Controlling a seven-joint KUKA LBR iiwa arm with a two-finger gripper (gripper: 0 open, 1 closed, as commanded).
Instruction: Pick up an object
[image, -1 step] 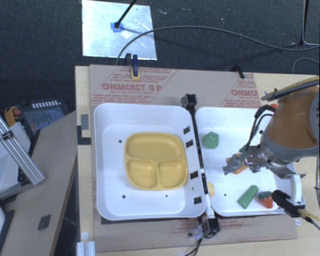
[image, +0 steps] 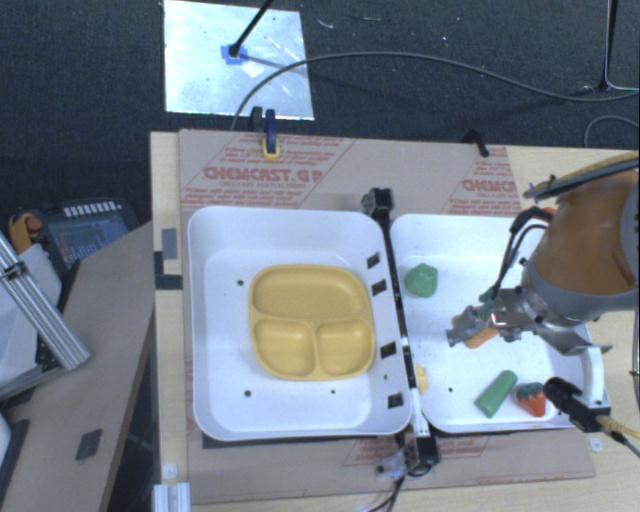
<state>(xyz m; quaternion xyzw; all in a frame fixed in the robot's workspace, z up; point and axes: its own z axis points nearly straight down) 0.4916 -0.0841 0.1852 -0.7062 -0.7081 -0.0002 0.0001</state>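
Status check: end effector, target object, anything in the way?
End effector low in right bin, over an orange piece; grasp unconfirmed. Green block and green lump lie apart. Yellow divided tray in left bin.

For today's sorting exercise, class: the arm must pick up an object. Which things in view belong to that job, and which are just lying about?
Belongs to the job:
pincer
orange piece at the pincer
green lump
green block
red-orange piece
right bin

Just lying about:
yellow divided tray
left bin
blue clamp
cardboard sheet
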